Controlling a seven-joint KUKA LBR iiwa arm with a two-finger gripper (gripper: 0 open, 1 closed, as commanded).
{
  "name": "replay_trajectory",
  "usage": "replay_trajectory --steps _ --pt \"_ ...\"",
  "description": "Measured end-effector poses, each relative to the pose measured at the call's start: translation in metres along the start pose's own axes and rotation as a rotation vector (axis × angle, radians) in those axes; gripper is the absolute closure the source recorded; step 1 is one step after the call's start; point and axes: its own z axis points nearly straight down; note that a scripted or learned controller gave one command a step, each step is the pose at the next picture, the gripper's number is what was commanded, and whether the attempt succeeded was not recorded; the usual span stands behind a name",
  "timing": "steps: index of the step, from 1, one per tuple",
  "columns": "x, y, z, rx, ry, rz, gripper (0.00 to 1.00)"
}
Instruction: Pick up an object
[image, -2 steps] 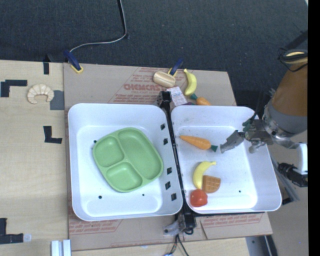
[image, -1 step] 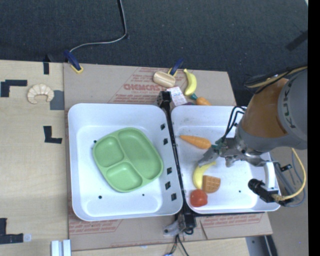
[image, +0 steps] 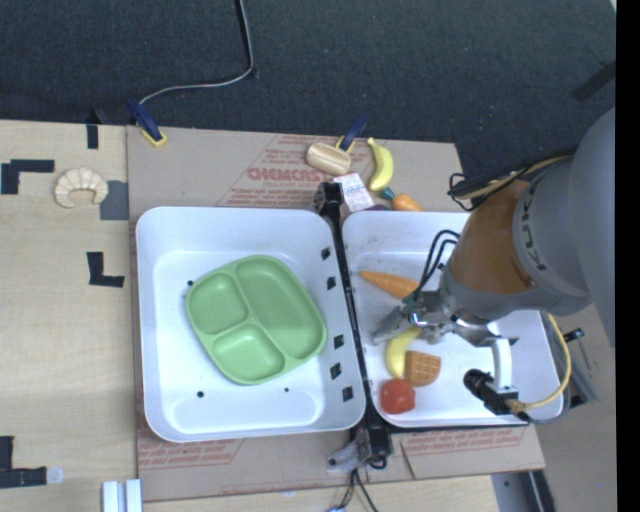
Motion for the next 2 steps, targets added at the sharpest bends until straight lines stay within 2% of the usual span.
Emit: replay_trajectory --steps 1,2 --pt "-0.001 0.001 -0.010 -0.004 -0.003 0.001 1.00" --pt "0.062 0.000 -0.098 0.001 0.001 -0.003 1.00"
